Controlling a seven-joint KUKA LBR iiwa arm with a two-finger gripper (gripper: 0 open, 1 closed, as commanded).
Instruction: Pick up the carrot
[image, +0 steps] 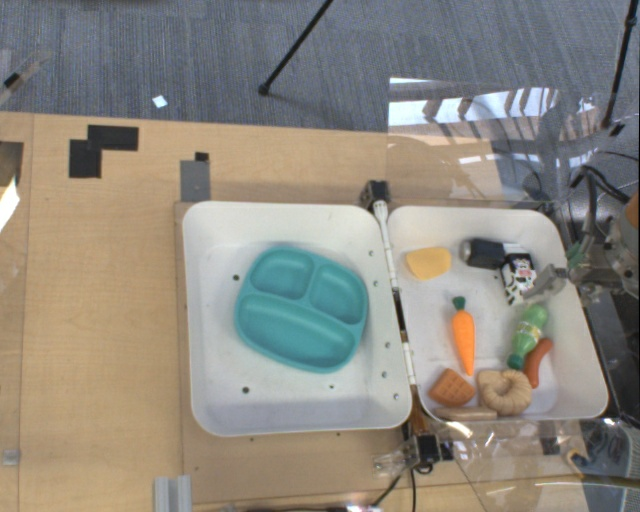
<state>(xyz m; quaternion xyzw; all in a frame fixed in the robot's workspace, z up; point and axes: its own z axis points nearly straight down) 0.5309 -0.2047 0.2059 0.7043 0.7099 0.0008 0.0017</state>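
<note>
Two shallow white bins sit side by side on a wooden bench. The left bin (200, 330) holds a teal divided plate (302, 308) lying flat near its middle. The right bin (570, 400) holds the food toys. The carrot (464, 337), orange with a green top, lies near the centre of that bin, its green end pointing toward the upper edge of the frame and its tip toward the lower edge. Above and to its left is a yellow cheese wedge (429, 263). Below the carrot, along the lower wall, sit a brown waffle piece (453, 388) and a tan pretzel (505, 390), just beside each other. To the carrot's right stand a green bottle (528, 334) and a red sausage (538, 362), touching or nearly so. In the upper right part of the bin lie a black object (486, 252) and a small black-and-white figure (517, 278); no writing on either can be read. The gripper (552, 281) reaches in at the right edge, close to that figure and well apart from the carrot; whether it is released or clenched cannot be told.
</note>
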